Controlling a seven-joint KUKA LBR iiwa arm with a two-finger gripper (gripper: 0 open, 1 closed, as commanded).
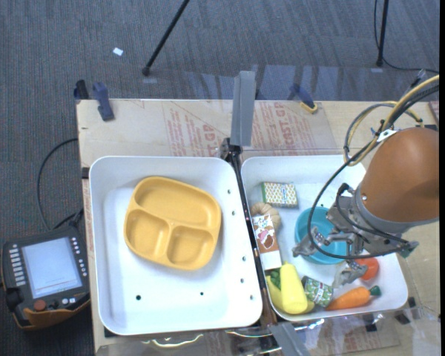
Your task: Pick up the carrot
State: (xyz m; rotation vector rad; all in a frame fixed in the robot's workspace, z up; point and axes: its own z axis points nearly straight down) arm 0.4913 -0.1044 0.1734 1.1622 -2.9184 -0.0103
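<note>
I see the gripper (346, 267) just upper-left of the carrot (351, 297), whose long axis runs left-right; finger state unreadable.

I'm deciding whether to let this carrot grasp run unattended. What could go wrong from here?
1. Crowding: the carrot lies near the right bin's front wall, close beside a green packet and a red-orange item, so the gripper may catch a neighbour instead.
2. The blue bowl sits right under the wrist and could get knocked.

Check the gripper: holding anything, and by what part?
Nothing visibly held. The gripper hovers over the right bin, above the carrot, which lies on the bin floor.
</note>
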